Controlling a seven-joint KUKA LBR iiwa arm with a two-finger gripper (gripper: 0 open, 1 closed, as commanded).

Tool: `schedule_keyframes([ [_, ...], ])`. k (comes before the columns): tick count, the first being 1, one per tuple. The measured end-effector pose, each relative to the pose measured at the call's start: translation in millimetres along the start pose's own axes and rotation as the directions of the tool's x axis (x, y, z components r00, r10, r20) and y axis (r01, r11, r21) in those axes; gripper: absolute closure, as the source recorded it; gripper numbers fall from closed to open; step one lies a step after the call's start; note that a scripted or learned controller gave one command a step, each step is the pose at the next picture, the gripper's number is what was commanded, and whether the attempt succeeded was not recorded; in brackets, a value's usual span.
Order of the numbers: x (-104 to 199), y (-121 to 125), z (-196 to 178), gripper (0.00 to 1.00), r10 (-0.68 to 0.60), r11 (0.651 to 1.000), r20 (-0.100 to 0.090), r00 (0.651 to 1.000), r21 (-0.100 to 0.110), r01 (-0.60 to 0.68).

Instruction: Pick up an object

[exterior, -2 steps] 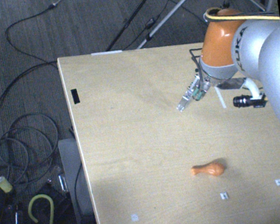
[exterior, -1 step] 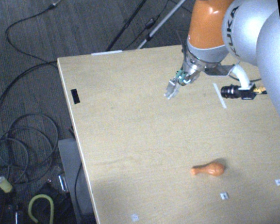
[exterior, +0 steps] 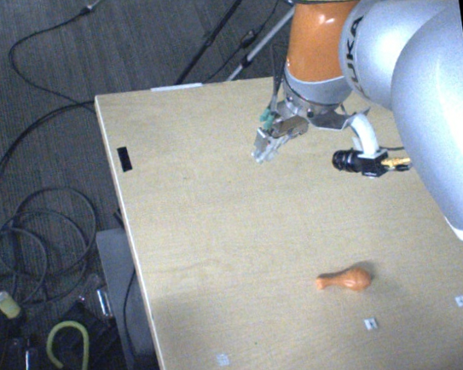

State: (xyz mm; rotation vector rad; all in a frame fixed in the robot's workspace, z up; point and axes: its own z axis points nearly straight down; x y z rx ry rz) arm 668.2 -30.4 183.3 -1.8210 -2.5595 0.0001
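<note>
While the tool (exterior: pixel 265 147) hung upper centre of frame, grip state unreadable, the orange object (exterior: pixel 346 279) lay lower centre on the worktop (exterior: pixel 207 252), well apart. Approach step; next: move over it, descend.

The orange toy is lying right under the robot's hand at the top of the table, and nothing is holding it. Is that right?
Not quite. The orange toy is lying near the bottom of the table, far from the hand, which is up near the top. The camera view shows a wide stretch of bare wood between them. You are right that nothing is holding it.
</note>
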Motion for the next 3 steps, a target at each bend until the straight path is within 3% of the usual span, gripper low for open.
schedule_keyframes([
  [1, -12, -99, -30, 1.0, -0.061, 0.998, 0.001, 0.998, 0.001, 0.061],
  [2, 1, -44, 1, 1.0, 0.239, 0.971, 0.0, 0.971, 0.003, -0.239],
  [3, -67, -124, 9, 1.0, -0.088, 0.996, 0.001, 0.996, 0.002, 0.088],
])
